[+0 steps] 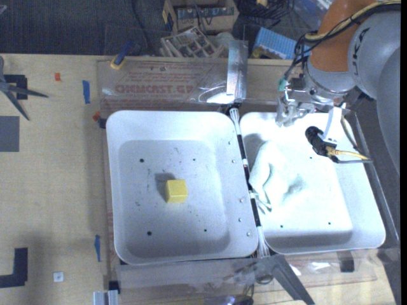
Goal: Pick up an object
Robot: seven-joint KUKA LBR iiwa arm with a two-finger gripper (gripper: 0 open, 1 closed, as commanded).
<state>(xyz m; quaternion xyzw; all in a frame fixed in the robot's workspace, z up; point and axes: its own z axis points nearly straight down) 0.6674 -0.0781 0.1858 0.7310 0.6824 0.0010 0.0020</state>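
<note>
A small yellow block (177,190) lies near the middle of the left bin (124,138). A crumpled white cloth-like object (275,173) rests in the right bin (362,227), against its left wall. My gripper (289,114) hangs over the far left corner of the right bin, above and behind the white object and well to the right of the yellow block. I see nothing held in it.
The grey arm with its orange band (340,24) reaches in from the upper right. A black plug with a cable (321,142) dangles from the wrist over the right bin. A clear plastic sheet (172,81) lies behind the bins, on the wooden bench (44,189).
</note>
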